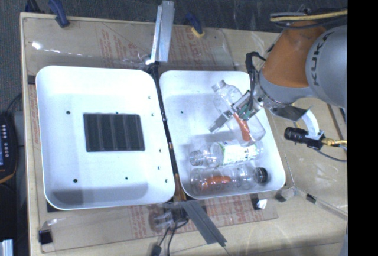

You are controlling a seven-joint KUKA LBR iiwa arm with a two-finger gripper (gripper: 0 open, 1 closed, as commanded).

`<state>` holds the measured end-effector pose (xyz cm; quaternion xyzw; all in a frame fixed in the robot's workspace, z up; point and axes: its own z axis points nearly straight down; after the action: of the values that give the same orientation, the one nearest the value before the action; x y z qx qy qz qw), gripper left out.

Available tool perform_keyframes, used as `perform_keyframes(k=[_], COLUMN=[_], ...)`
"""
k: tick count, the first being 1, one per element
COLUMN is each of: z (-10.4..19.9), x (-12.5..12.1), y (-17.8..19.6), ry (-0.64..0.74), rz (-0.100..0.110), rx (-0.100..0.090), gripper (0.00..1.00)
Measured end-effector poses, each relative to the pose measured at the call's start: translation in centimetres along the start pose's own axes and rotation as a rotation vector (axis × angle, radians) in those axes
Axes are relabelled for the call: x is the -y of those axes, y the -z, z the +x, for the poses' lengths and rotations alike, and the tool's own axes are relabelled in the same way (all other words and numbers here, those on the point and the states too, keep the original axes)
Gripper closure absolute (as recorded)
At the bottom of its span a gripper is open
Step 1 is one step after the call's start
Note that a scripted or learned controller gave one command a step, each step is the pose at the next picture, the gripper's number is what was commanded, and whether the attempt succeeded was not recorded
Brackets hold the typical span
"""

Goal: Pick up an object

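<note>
My gripper [235, 114] is low in the right bin [177, 89], near its upper right part. It sits over a clear plastic bottle [226, 94] that lies tilted there. A small orange-red piece [243, 129] shows just below the gripper, against the clear plastic. A second clear bottle with a green and white label [231, 154] lies in the middle of that bin. A third clear bottle [224, 180] with a black cap [261, 175] lies along the bin's front wall, with something orange inside it. I see nothing lifted off the bin floor.
The left bin [53, 95] holds a flat dark ridged block [114, 132] at its middle. A metal bar [162, 30] stands upright behind the seam between the bins. Blue clamps [58, 11] grip the bench's back edge.
</note>
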<state>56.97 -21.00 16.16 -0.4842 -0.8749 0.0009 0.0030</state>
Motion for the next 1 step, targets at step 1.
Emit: perform_keyframes(k=[1], z=[-0.76], x=[-1.07], y=[0.85], ry=[0.027], rz=[-0.003], rx=[0.004], gripper=[0.00])
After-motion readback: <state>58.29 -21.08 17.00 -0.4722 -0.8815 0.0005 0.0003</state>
